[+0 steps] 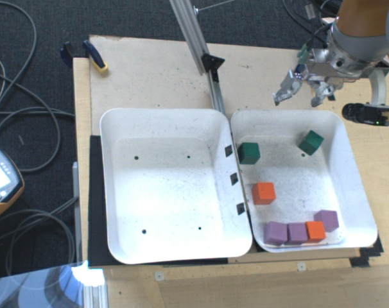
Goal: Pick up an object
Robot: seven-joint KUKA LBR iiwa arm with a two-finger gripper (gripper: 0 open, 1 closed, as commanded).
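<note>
Looking for the easiest target, I'd take the tilted green cube near the right bin's far wall: it sits apart from the other blocks (the purple and orange ones crowd the near wall). My tool hangs above the tabletop just beyond that bin, fingers spread and holding nothing. I'd bring it over the cube, turn the wrist to match its faces, then descend straight.

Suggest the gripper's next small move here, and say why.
Probably shift over the tilted green block and descend. The open gripper hangs above the right bin's far rim holding nothing, and that block lies nearest, apart from the other blocks.
</note>
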